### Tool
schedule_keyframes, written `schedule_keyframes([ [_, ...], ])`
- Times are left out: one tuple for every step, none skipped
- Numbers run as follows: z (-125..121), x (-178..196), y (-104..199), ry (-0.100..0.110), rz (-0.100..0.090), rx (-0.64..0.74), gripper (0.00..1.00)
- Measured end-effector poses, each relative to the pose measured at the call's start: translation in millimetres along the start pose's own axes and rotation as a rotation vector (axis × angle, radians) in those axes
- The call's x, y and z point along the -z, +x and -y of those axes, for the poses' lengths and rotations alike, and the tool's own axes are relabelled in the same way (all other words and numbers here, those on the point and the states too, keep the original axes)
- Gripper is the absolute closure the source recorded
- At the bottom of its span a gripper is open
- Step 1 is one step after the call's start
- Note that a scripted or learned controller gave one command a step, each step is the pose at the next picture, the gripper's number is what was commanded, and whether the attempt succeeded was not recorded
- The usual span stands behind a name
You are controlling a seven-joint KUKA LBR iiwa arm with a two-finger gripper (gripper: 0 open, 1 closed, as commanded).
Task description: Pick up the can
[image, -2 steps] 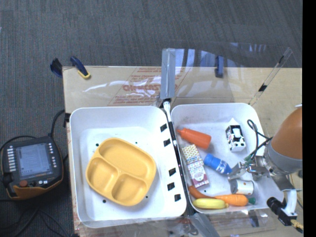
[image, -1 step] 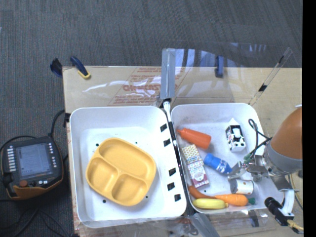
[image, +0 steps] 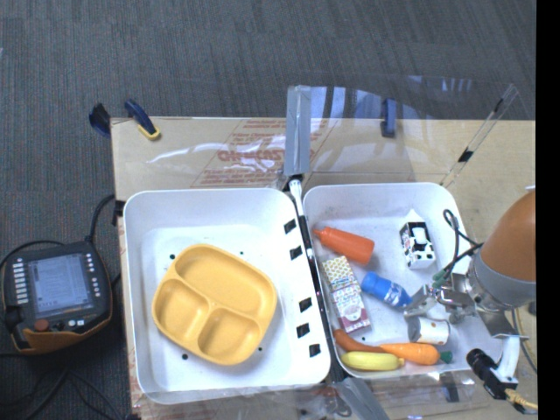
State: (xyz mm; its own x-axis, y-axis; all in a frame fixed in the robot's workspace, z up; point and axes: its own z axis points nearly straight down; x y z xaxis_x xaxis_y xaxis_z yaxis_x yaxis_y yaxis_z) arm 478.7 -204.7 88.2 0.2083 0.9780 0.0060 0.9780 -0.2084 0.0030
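The can (image: 430, 330) is a small silver-white cylinder lying in the right bin (image: 385, 191), near its front right corner. My gripper (image: 440, 303) hangs directly over the can, with its metal parts at the can's top edge. The grey arm with its orange band (image: 516, 248) comes in from the right and hides the bin's right side. Whether the can is between the gripper's parts is not clear from this angle.
Around the can lie a blue bottle (image: 385, 289), a carrot (image: 409, 353), a banana (image: 372, 361), a red-and-white box (image: 343, 294), an orange bottle (image: 346, 242) and a white carton (image: 417, 241). The left bin (image: 210, 201) holds a yellow divided tray (image: 214, 303).
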Motion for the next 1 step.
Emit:
schedule_keyframes([
  [-0.6,0.0,2.1,-0.001,0.002,-0.05,0.0],
])
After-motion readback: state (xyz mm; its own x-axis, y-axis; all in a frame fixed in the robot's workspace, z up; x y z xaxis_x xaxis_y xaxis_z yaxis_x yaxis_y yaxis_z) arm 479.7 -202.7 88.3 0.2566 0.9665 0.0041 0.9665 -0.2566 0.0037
